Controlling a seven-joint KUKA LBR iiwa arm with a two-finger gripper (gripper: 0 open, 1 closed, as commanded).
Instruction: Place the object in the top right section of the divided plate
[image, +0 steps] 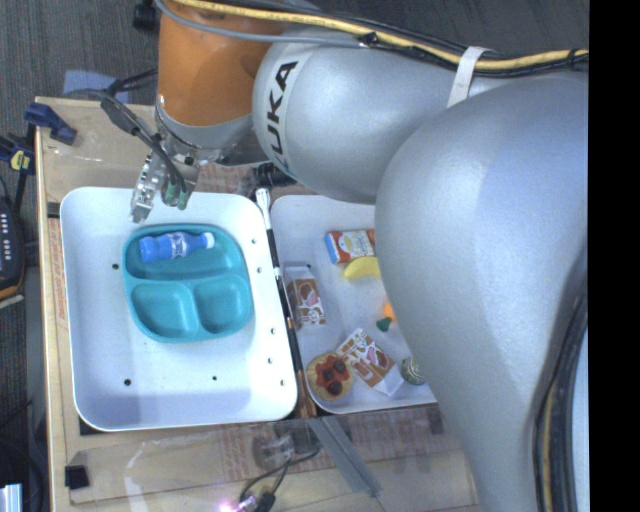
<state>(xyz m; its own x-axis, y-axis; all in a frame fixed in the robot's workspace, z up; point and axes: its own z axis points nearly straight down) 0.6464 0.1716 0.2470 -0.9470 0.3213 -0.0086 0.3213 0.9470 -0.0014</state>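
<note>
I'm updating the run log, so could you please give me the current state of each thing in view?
Gripper: above the left bin's top edge, nothing seen between its fingers.
Blue bottle: lying on its side in the plate's long top section.
Blue divided plate: flat in the left bin, two lower sections bare.
Left bin: holds the plate.
Right bin: holds assorted toy food items and packets.
</note>
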